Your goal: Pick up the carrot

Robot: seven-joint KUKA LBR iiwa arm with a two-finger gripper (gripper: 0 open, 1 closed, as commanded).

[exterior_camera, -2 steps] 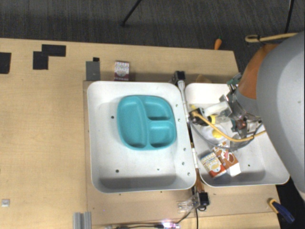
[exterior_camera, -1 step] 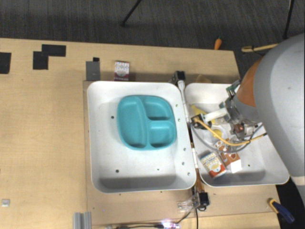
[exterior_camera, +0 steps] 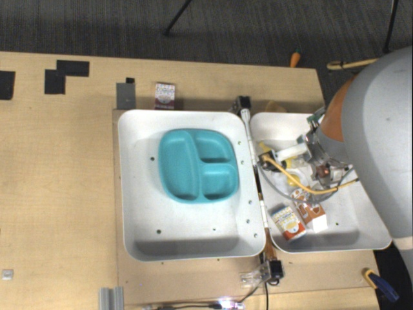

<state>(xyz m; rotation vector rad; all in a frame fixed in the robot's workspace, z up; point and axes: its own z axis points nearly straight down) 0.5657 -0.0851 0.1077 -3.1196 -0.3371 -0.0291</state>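
Over the right bin (exterior_camera: 335, 243), at the right of the frame, the grey arm (exterior_camera: 381, 147) reaches in from the edge, with its orange band just showing at the wrist. The gripper (exterior_camera: 321, 172) sits low in the upper middle of that bin, seen from above amid cables. From this angle I cannot tell whether it is open or closed, and nothing can be seen in its hold. A small orange piece that looks to be the carrot (exterior_camera: 297, 195) lies on the bin floor, just below and to the left of the gripper. It is close to the gripper, but whether they touch is too fine to make out. Lower in the same bin, near the front wall, a small printed carton (exterior_camera: 286, 220) lies tilted. A brown-and-white block (exterior_camera: 315, 220) lies just to its right. The left bin (exterior_camera: 132, 192), touching the right one along their shared edge, holds a teal plate (exterior_camera: 197, 165) divided into three sections, lying flat near the bin's middle. Both bins rest on a pale wooden bench (exterior_camera: 58, 192). On the bench, just above the left bin, stand a grey block (exterior_camera: 126, 95) and a small patterned box (exterior_camera: 165, 95). Black shapes (exterior_camera: 64, 75) mark the upper left of the bench. Dark carpet (exterior_camera: 97, 11) fills the top of the frame.
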